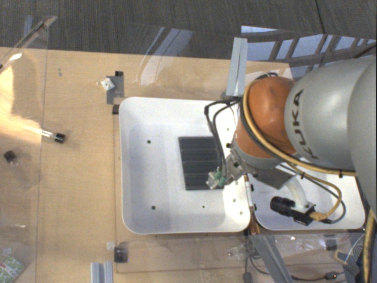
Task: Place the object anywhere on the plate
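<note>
Gripper poised at dark ribbed plate's lower right corner in left bin
A small green object sits at its tip, placed for release there; finger spread cannot be told

plate in left bin | arm over its right edge

1. Left bin: its floor lies open on the left and lower parts.
2. A dark ribbed plate lies flat right of centre.
3. The arm overhangs the right rim and the right bin.
</note>
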Available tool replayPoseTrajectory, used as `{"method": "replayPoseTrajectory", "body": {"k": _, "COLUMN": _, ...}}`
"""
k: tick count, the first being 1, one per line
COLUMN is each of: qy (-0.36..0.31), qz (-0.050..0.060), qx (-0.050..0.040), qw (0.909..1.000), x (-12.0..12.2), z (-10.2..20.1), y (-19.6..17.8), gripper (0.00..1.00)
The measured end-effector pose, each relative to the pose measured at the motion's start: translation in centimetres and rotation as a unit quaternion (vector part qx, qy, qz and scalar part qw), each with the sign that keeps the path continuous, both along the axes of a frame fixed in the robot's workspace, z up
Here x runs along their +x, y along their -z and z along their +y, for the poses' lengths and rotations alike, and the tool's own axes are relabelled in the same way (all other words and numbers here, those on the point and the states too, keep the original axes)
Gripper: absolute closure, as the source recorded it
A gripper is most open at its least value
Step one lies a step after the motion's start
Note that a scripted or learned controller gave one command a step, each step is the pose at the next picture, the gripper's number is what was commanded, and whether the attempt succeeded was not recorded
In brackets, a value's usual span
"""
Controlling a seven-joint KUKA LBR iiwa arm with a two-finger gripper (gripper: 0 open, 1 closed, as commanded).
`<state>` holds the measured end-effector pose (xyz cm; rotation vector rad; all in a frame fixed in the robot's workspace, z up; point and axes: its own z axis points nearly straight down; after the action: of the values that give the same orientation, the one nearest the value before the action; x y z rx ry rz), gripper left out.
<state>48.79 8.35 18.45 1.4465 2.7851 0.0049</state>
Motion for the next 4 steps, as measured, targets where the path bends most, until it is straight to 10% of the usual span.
{"method": "replayPoseTrajectory", "body": {"k": 1, "qy": 0.125, "qz": 0.0, "qx": 0.0007, "qw": 0.9922, "x": 0.0, "z": 5.5, "y": 1.9, "gripper": 1.0}}
{"method": "replayPoseTrajectory", "body": {"k": 2, "qy": 0.095, "qz": -0.001, "qx": 0.0006, "qw": 0.9955, "x": 9.7, "z": 12.0, "y": -2.8, "gripper": 1.0}}
{"method": "replayPoseTrajectory", "body": {"k": 3, "qy": -0.081, "qz": 0.0, "qx": 0.0003, "qw": 0.9967, "x": 5.3, "z": 13.9, "y": 8.4, "gripper": 1.0}}
{"method": "replayPoseTrajectory", "body": {"k": 4, "qy": -0.274, "qz": -0.002, "qx": -0.0007, "qw": 0.9617, "x": 10.0, "z": 13.1, "y": 8.6, "gripper": 1.0}}
